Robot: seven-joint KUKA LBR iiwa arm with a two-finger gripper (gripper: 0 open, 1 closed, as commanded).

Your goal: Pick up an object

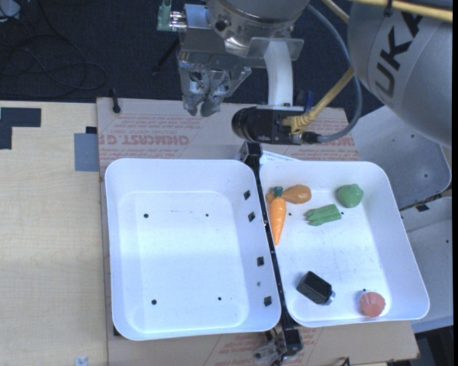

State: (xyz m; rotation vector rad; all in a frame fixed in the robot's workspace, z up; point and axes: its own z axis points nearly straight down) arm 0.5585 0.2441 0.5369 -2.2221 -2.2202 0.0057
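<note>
Item: one pincer (206,101), raised at the far side of the scene above a cardboard sheet (156,132), beyond the far rim of the left bin (122,204); fingertips drawn together, nothing between them. Candidates for the pick, all in the right bin (401,227): carrot (277,218) at the far left, hard against the divider; orange piece (297,194) touching the carrot's top; green oblong piece (322,215) and rounded green piece (349,196) further right; black block (315,287) near the front; reddish round piece (372,304) in the near right corner. Risks, as judged: the pincer stands well apart from every object and over the wrong side, so a straight descent would meet cardboard or bare bin; the carrot's place beside the divider leaves scant room for a finger; carrot and orange piece in contact may shift or lift together; the corner piece may roll or be crowded by the rim; small rounded items may slip from the tips. Markings: reversed red print on the cardboard, reading roughly "CHEMCAST"; large letters "UK" on the grey arm (404,52), rest cut off.
</note>
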